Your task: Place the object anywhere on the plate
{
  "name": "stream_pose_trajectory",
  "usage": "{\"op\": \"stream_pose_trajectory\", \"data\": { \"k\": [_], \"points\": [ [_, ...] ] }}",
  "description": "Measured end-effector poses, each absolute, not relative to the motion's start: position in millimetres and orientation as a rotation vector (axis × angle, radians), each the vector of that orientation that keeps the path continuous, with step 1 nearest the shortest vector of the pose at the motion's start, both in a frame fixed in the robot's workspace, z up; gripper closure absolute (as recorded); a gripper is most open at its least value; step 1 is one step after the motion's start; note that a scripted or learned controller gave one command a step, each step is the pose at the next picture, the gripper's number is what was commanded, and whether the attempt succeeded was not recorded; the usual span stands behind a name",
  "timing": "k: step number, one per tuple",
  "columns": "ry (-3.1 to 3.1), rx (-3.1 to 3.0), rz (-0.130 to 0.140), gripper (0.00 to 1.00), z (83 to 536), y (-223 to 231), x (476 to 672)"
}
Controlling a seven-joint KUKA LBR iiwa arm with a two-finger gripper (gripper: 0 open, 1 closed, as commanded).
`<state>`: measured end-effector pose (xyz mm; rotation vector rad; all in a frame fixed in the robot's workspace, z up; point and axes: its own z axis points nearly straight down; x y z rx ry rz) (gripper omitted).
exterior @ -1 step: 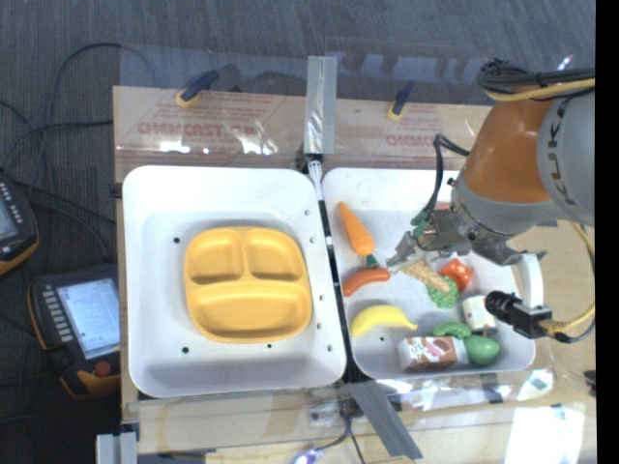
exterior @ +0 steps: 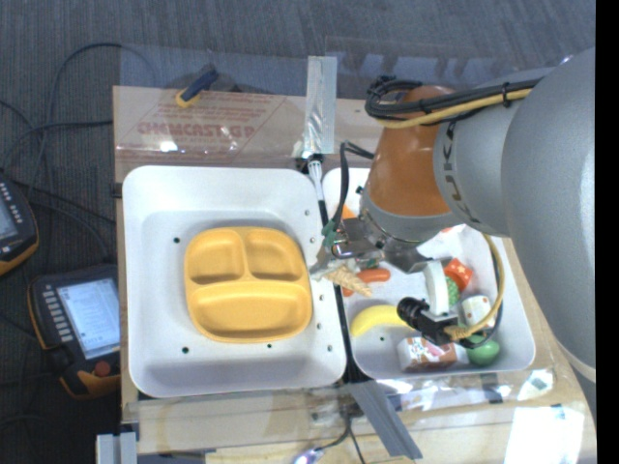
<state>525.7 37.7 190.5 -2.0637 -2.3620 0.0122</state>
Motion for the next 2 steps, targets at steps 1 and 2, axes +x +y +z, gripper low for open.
{"op": "stream_pose_trajectory", "data": {
  "k": [1,2],
  "points": [
    [-2.362,-2.064,0.012,0.0,190.6,37.7,525.7],
    [-2.361,-2.058,0.023,1.0,196.0,38.0,525.5]
  ]
}}
